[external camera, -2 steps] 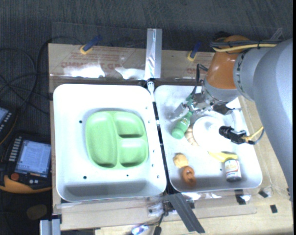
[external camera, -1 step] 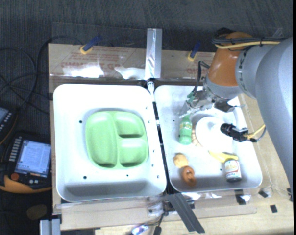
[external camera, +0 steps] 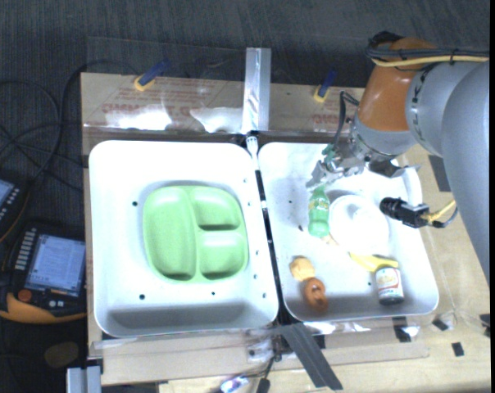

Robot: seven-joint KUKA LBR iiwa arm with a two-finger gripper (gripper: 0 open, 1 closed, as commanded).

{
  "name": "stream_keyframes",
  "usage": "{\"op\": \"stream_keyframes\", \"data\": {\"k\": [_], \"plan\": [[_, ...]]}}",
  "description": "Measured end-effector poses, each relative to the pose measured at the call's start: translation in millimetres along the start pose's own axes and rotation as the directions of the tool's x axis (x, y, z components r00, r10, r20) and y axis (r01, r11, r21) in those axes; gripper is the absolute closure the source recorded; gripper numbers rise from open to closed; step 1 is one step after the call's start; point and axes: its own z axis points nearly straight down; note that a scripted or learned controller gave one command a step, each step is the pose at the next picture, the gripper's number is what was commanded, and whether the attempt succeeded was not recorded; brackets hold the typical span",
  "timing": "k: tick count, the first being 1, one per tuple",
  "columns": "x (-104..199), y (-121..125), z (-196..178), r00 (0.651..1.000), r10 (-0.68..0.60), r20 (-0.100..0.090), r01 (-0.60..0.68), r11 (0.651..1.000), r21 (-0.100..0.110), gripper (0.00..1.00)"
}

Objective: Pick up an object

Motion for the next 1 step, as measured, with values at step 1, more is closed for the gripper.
{"op": "stream_keyframes", "data": {"k": [1], "plan": [[22.2, 35.0, -57.7, 0.995, 0.103, 0.003, -0.103, 0.995, 0.000, 1.00]]}}
